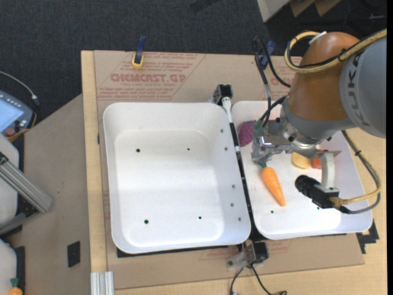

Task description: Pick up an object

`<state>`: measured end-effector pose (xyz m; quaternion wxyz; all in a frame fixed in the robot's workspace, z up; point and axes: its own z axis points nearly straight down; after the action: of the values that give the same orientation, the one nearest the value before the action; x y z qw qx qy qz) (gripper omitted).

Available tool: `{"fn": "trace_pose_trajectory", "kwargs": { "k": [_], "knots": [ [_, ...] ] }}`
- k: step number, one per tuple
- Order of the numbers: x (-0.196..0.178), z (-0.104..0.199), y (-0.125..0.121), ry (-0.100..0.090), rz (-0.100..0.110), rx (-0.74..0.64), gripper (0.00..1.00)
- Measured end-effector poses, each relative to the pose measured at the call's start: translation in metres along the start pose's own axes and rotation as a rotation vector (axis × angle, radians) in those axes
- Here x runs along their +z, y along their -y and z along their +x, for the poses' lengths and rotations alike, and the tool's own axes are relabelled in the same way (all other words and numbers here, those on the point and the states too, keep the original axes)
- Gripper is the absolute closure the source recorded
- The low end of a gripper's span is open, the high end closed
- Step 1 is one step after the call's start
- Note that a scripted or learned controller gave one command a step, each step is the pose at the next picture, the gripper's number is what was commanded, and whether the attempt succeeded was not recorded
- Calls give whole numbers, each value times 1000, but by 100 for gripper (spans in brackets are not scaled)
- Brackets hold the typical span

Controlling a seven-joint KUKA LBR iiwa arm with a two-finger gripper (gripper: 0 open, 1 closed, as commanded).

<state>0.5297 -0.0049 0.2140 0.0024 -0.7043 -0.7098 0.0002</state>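
Here we see end effector (263, 153) low in right bin (295, 223), just above carrot (273, 185); finger state hidden, cannot tell. We judge approach step; next needs descent onto carrot, then closing.

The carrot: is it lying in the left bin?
No, the carrot lies in the right bin, beside the divider, just below the gripper.

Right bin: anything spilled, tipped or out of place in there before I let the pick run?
Nothing stands out. The carrot lies flat inside the right bin, with a purple object near the divider and a pale yellow item partly hidden under the arm. All sit inside the bin; nothing spilled. The gripper hangs just above the carrot's top end.
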Motion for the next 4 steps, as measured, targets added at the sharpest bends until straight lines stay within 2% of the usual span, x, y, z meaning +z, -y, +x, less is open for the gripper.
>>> {"fn": "trace_pose_trajectory", "kwargs": {
  "k": [1,2,3,4],
  "knots": [
    [-14,-6,-58,4,-10,5,100],
    [-39,53,-38,1,-8,1,100],
    [28,-56,-33,7,5,19,100],
    [-1,5,-43,3,-8,2,100]
  ]
}}
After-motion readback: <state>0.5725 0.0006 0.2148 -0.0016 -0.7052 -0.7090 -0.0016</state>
